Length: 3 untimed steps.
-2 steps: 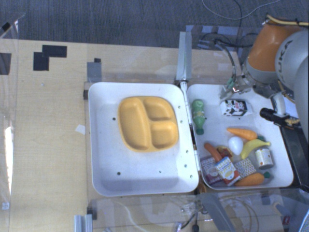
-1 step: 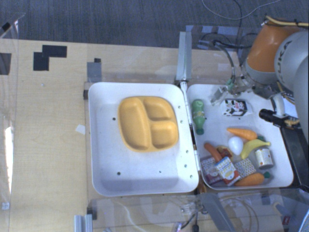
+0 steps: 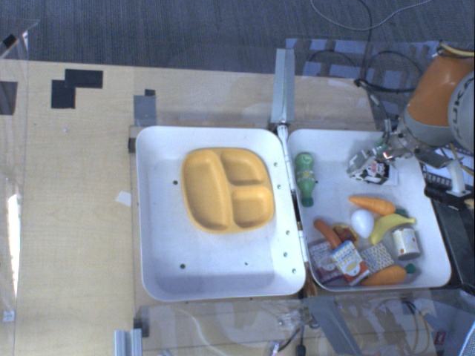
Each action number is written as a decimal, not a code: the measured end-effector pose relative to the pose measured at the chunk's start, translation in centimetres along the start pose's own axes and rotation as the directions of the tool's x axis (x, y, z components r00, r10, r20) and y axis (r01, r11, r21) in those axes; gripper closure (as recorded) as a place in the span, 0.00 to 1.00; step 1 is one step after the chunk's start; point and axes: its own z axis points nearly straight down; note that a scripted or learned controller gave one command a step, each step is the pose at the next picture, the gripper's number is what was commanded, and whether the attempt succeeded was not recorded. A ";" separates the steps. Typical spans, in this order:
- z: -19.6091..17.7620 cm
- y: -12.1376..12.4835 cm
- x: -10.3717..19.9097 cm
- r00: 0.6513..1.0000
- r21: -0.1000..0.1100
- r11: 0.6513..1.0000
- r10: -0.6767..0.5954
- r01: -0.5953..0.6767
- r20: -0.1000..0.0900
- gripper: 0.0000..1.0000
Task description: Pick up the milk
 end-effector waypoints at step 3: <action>-0.5 2.6 3.5 0.988 0.011 0.988 0.154 -0.154 0.006 1.00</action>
